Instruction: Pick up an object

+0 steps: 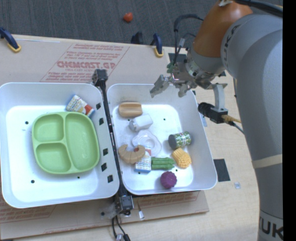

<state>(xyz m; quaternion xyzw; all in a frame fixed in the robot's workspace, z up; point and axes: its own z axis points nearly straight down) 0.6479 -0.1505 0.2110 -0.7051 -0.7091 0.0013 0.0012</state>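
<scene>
Two shallow white bins sat side by side on the bench, the left bin (7, 134) holding a green divided plate (65, 142) with a small printed packet (77, 104) lying just beyond its far edge. The right bin (200, 134) carried the loose pieces: a tan bread roll (130, 109) near its far wall, a white lump (140, 122) just in front of it, a clear ring-shaped piece (148, 143) in the middle, a croissant (131, 154) beside the dividing wall, a green vegetable (162, 162), a yellow corn cob (182, 158), a small green can (180, 139) tipped on its side, and a purple ball (169, 179) near the front wall. The gripper (174, 84) hung above the far right rim of the right bin, its fingers spread apart with nothing between them. It stood clear of every item, the bread roll being the nearest. Whether the fingertips touched the rim could not quite be made out from that angle. The grey arm (253, 84) reached in from the right, its orange band (215, 26) showing above the wrist.
</scene>
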